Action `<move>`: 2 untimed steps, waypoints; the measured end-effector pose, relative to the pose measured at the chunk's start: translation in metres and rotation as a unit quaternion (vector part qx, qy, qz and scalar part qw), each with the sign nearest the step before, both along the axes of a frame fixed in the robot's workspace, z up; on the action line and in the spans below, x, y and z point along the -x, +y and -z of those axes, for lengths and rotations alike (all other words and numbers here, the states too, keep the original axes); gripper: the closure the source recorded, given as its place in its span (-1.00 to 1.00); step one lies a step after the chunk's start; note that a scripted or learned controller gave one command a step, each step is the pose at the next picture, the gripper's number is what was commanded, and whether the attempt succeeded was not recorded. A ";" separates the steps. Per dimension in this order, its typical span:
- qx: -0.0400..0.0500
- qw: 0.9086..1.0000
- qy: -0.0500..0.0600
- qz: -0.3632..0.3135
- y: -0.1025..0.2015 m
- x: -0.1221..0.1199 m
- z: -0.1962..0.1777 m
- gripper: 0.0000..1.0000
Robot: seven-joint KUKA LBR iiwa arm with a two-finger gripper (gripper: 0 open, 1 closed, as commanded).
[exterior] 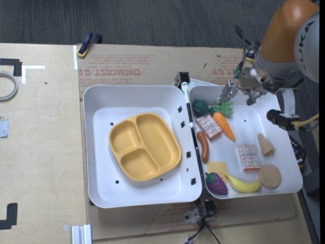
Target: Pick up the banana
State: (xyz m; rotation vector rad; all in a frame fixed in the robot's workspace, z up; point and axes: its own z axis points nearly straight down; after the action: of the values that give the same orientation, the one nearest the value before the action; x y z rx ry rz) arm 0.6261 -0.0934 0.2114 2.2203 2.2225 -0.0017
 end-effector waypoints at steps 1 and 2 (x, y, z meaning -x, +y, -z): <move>0.000 0.994 0.000 -0.111 0.033 0.075 0.019 -1.00; 0.000 0.995 0.000 -0.101 0.049 0.148 0.019 -1.00</move>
State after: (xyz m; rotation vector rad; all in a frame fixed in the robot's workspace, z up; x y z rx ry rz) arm 0.4777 -0.0442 0.1921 1.9856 2.4349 -0.0008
